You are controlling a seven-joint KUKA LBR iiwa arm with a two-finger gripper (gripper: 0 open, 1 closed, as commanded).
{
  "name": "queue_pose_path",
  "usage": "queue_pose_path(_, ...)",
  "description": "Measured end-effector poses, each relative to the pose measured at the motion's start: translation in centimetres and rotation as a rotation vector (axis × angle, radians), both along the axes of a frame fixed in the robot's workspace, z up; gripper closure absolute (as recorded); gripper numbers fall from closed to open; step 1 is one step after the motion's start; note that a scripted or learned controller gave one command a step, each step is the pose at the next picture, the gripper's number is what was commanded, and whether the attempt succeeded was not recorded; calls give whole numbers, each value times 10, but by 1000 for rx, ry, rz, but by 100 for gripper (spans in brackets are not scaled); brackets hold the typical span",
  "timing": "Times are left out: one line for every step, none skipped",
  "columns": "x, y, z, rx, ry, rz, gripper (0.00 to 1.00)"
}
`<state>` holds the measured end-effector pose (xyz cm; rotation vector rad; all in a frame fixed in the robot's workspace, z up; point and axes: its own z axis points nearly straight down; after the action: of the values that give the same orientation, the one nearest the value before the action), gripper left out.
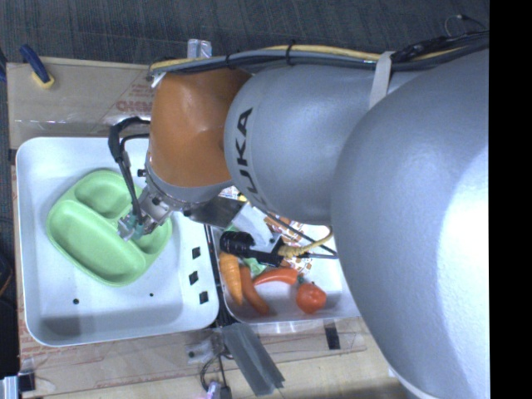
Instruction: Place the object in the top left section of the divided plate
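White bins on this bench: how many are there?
2. The left bin holds the green plate; the right bin sits beside it, partly under the arm, which could hide anything further right.

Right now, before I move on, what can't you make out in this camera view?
- Claw, camera view: too small and blurred to tell whether it carries anything.
- Green divided plate, camera view: right-hand part partly hidden behind the claw.
- Right bin, camera view: far half covered by the arm.
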<state>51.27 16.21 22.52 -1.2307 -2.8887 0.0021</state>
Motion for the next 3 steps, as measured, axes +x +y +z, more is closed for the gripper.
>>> queue_pose_path(32,-26,22,0,-2,128,100)
queue_pose_path(40,22,-88,1,1,408,100)
queue_pose_path(37,-25,-123,10,-18,467,100)
